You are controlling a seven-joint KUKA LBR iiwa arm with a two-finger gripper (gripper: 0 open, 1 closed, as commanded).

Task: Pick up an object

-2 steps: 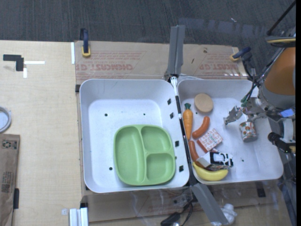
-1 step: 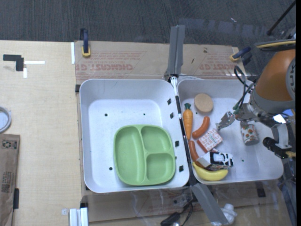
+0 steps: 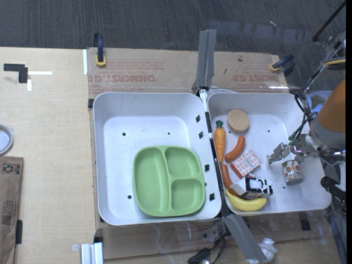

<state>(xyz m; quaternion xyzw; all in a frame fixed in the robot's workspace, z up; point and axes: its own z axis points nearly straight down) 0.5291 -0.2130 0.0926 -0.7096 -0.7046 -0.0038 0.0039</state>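
The gripper (image 3: 279, 154) hangs low near the right bin's (image 3: 275, 126) right edge, fingers apparently spread and empty, so the approach is on; next it must close on the small can (image 3: 292, 172).

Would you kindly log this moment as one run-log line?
gripper: over right bin, nothing seen held | nearest: can | green tray: left bin

Pale wooden bench (image 3: 49, 125) under two white bins (image 3: 110, 147) (image 3: 275, 199).
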